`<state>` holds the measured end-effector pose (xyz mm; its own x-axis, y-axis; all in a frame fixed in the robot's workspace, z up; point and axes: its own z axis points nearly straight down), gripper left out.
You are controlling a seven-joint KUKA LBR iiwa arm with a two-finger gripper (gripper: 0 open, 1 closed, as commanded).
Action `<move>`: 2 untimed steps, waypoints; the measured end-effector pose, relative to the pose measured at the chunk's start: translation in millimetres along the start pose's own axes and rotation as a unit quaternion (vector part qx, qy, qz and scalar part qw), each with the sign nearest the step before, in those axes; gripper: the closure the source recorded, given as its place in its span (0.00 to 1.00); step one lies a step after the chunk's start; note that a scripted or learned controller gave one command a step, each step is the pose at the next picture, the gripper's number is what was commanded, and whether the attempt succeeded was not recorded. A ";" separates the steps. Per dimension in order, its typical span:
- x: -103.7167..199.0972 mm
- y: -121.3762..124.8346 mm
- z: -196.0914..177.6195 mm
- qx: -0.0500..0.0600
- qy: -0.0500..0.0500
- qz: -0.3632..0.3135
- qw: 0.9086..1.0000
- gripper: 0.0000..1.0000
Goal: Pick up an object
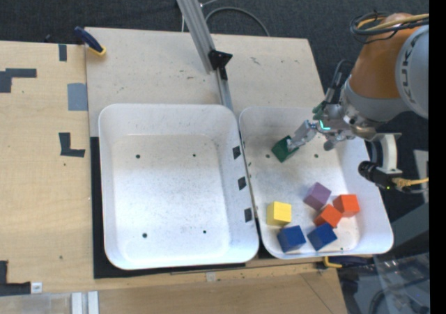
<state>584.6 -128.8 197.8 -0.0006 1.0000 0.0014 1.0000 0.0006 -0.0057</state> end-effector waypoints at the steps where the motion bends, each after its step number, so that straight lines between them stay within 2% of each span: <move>1: -0.2 1.0 -2.4 -0.002 0.000 -0.001 1.000 0.00; 2: -1.1 -2.1 62.3 0.001 0.000 0.000 1.000 0.00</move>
